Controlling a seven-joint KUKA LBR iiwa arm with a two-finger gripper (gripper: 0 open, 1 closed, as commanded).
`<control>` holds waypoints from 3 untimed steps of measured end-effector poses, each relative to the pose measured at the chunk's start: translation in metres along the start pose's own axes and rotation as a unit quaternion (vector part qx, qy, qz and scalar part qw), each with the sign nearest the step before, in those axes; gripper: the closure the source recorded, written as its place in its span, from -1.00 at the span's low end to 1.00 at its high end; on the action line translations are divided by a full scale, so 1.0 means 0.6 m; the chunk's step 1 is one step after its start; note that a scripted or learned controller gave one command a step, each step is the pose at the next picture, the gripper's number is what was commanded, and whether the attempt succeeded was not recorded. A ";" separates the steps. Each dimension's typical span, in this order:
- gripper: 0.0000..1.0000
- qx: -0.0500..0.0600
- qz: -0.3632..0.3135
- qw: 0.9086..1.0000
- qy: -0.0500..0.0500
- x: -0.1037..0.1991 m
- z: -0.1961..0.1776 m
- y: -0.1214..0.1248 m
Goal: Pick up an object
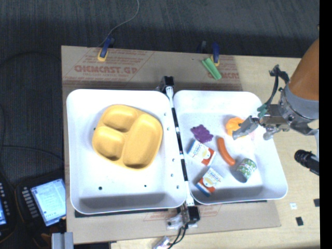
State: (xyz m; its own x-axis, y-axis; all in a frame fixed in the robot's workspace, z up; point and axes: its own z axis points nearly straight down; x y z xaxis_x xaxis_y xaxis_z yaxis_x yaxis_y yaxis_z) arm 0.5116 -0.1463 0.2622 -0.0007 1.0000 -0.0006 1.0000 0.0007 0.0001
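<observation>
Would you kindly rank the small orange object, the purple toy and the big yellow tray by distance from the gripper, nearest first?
Measured from the gripper:
1. Small orange object, just beside it in the right bin.
2. Purple toy, nearer the divider.
3. Big yellow tray, in the left bin.

Green clamp [211, 68] and blue clips [106, 48] (on the board's [124, 69] far edge).

Pretty clearly a robotics lab setup: dark office carpet [41, 14], a bench [306, 211] topped with clamped cardboard [104, 69], two white bins [83, 154] side by side, loose cables [129, 9], and a small screen [46, 201] at near left.
</observation>
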 end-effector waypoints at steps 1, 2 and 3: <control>-1.00 0.003 0.000 1.000 0.001 0.052 0.249 -0.021; -1.00 -0.005 0.002 1.000 -0.003 0.081 0.289 -0.042; 1.00 -0.007 0.002 1.000 -0.003 0.081 0.271 -0.039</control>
State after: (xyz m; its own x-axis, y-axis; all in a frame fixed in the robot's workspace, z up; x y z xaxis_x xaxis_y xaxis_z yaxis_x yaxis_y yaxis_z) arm 0.4883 -0.0980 0.0996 0.0039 1.0000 -0.0056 0.9999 -0.0038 0.0137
